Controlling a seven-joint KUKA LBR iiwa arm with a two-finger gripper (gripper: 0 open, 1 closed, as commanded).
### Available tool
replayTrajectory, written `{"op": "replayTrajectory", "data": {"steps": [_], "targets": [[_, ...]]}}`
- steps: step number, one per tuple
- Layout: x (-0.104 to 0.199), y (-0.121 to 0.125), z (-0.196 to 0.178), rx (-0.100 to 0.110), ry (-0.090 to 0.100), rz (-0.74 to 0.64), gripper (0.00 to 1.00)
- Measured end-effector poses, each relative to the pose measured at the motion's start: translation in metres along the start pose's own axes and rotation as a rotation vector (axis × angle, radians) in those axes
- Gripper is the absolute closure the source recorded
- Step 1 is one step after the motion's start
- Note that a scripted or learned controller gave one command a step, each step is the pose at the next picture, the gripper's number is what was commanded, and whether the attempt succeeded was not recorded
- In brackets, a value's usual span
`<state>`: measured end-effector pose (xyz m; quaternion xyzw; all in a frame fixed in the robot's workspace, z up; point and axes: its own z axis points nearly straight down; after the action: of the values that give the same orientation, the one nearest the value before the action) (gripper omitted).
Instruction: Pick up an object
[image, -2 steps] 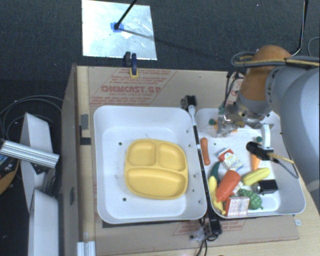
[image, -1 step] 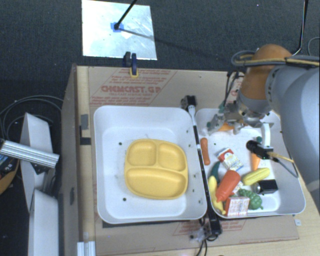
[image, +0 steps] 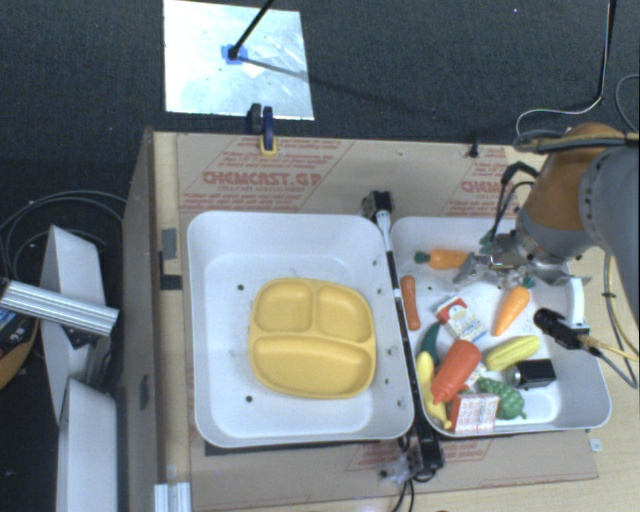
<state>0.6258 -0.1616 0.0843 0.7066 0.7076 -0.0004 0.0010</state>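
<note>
The claw hangs over the right bin; I cannot tell its grip. The small carrot lies just nearer, pointing near-left.

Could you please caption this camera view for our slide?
KUKA arm's gripper hovers over toy food in the right bin; a yellow divided tray fills the left bin.

Cardboard-topped bench bearing left bin beside right bin.
</note>
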Motion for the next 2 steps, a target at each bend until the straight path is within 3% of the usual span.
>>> {"op": "replayTrajectory", "data": {"steps": [1,2], "targets": [[0.025,0.034,0.005,0.043,0.005,-0.005,0.0],[0.078,0.038,0.004,0.025,0.005,-0.004,0.0]]}}
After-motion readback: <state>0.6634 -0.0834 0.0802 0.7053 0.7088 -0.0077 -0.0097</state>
